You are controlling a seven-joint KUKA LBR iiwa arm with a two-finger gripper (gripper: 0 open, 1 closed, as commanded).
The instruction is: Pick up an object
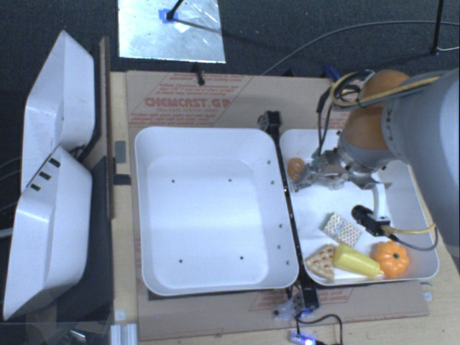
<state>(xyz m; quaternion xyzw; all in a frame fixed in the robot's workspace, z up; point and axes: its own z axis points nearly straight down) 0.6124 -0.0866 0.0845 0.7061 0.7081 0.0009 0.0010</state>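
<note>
From my feed, the arm (424,113) reaches in from three o'clock over the right bin (424,268), its end effector (310,175) low at the bin's nine o'clock edge, just beside a small orange ball (295,167). I cannot tell whether it is clenched or released, and I see nothing gripped in it. Toward the bin's six o'clock lie a pizza slice (321,261), a yellow block (355,261) touching it, a pumpkin (392,258) and a checkered piece (342,228). The left bin (154,146) sits alongside on the bench (215,95).
</note>
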